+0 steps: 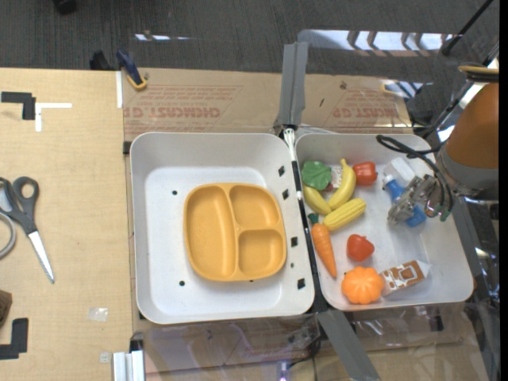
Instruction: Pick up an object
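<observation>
Both bins are white: the left bin (151, 236) holds a yellow-orange divided tray (235, 231). In the right bin (452, 280) I see a green toy (316, 174), a yellow banana (343, 187), pale yellow corn (346, 213), an orange carrot (324, 249), a red pepper (364, 173), a red tomato-like piece (359, 248), an orange pumpkin (362, 285), and a brown-and-white packet (405, 275). Beside my metallic grey tool (413, 202) sits something blue and white (397, 182). My arm's band (476, 129) is orange. The table (63, 213) at frame left is light wood, with grey-handled scissors (28, 221).
</observation>
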You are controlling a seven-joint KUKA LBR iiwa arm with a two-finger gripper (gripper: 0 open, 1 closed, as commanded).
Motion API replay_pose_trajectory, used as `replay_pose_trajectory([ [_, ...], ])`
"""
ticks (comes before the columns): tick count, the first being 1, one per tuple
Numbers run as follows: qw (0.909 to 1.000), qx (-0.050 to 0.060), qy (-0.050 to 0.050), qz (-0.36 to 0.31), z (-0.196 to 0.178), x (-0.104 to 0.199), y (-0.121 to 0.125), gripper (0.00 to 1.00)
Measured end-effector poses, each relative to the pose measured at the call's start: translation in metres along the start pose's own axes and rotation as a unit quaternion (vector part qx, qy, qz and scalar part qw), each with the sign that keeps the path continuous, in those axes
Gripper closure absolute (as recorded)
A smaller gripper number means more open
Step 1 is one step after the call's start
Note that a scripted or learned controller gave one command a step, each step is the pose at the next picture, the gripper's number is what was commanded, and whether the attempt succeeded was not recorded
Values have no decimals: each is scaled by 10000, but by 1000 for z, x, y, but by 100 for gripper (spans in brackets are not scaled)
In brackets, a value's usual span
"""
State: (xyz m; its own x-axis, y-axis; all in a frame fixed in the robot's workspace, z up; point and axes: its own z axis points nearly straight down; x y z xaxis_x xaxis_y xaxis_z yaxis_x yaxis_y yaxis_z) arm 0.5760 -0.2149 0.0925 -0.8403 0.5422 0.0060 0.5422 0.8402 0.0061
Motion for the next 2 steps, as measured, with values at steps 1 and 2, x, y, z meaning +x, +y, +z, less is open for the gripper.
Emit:
replay_pose_trajectory([
  [1,9949,18,-63,1011,-2,-30,63,100],
  [2,9654,24,-43,2609,-98,72,172,100],
])
